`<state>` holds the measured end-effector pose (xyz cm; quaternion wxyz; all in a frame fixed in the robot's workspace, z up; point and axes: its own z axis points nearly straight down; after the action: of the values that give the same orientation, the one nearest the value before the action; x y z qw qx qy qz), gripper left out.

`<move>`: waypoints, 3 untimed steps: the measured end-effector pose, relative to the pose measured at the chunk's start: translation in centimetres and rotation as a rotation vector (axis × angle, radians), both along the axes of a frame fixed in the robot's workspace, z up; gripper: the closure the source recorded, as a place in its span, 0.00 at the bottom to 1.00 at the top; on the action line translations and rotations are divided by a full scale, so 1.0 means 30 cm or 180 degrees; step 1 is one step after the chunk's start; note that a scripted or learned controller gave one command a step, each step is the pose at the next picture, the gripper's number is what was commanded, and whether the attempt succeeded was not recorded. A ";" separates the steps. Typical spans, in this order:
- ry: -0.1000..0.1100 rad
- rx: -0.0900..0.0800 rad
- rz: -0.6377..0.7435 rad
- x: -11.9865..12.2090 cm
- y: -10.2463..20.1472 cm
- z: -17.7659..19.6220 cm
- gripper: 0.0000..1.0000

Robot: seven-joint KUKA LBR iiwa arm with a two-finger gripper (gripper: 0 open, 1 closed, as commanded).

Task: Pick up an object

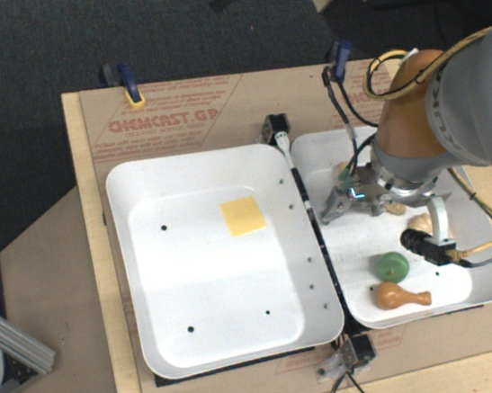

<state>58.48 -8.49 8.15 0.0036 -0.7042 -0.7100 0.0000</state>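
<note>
My gripper [354,210] hangs over the upper middle of the right bin [331,156], and its fingers look spread apart, with nothing between them. The left fingertip [328,216] is near the bin's left wall. A green ball [389,265] lies in front of the gripper, apart from it. An orange-brown gourd-shaped object [400,296] rests by the bin's front rim. A small beige object [420,224] sits just right of the gripper, partly hidden by the robot's own hardware. A yellow square [242,216] lies flat in the left bin [148,277].
The grey arm with its orange band [408,118] covers the right bin's far right part. A ridge [309,227] divides the two bins. Blue clamps [128,79] sit at the bench's far edge, and cables run along the right bin's far side.
</note>
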 end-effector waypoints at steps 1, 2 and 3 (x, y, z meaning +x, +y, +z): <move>-0.0030 -0.0021 -0.0019 0.145 -0.052 0.013 0.00; -0.0036 -0.0022 -0.0019 0.279 -0.040 0.013 0.00; -0.0036 -0.0025 -0.0018 0.276 -0.041 0.050 1.00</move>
<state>66.77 -9.71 9.66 -0.0031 -0.7062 -0.7080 -0.0012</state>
